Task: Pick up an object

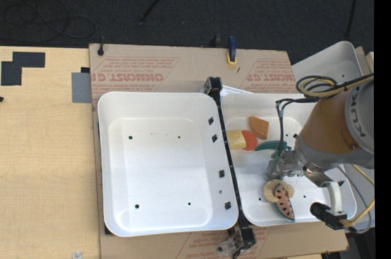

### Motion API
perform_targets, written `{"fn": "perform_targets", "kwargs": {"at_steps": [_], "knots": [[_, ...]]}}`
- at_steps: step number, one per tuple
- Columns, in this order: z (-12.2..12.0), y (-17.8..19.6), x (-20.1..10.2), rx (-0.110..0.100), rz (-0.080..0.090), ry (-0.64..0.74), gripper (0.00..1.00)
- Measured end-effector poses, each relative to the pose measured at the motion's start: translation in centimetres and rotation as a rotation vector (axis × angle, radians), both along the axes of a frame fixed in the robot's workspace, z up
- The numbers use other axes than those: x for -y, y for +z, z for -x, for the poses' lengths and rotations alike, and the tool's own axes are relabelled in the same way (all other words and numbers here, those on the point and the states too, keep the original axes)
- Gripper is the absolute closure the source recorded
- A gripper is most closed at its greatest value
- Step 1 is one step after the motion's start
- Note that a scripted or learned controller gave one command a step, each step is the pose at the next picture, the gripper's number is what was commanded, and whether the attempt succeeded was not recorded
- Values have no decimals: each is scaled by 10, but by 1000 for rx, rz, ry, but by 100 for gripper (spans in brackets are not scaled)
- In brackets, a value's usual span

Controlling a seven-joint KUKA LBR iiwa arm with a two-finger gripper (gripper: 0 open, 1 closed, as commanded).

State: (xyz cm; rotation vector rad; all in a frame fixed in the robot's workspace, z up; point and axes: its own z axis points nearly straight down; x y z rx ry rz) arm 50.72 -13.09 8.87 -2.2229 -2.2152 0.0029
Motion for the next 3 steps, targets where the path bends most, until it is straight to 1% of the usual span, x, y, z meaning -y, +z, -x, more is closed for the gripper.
{"fn": "perform_targets", "kwargs": {"at_steps": [1,2,3], "knots": [[-78,29,-40,8,0,9,100],[-65,-2,-45,1,1,0,100],[-122,14,-36,-4,4,5,100]]}}
